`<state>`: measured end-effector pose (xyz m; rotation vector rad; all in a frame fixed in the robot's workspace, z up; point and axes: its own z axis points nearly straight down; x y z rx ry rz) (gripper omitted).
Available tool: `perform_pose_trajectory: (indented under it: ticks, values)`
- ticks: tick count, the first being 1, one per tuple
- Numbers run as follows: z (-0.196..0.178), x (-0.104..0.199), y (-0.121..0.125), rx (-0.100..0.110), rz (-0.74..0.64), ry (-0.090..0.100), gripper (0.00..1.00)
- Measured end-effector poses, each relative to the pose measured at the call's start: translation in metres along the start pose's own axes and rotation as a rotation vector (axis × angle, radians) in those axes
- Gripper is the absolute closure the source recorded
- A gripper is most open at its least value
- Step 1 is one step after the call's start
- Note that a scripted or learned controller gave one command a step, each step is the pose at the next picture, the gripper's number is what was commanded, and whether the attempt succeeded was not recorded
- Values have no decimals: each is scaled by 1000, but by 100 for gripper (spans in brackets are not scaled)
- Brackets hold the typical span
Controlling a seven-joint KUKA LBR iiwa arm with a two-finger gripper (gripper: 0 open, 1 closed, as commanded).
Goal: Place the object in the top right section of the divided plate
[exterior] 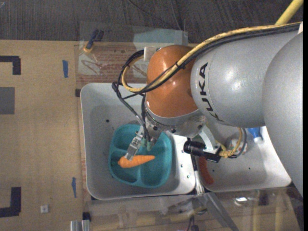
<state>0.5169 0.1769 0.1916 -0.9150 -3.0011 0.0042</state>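
You see the grey arm reaching in from the right, its orange band hanging over the left white bin. Inside that bin sits the teal divided plate, and across it lies the orange carrot — lengthwise, pointed end toward the right, resting over the plate's inner ridges. The claw comes down right above the carrot, its tips touching or just over the carrot's upper side — you cannot tell whether the fingers are spread or closed, nor whether they grip it. In the right bin you can see a red object and something blue, partly hidden by the arm.
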Motion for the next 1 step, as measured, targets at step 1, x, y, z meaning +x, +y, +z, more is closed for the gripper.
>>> perform_pose_trajectory:
  ticks: [1]
  values:
    - [100,-10,7,-6,-229,4,0]
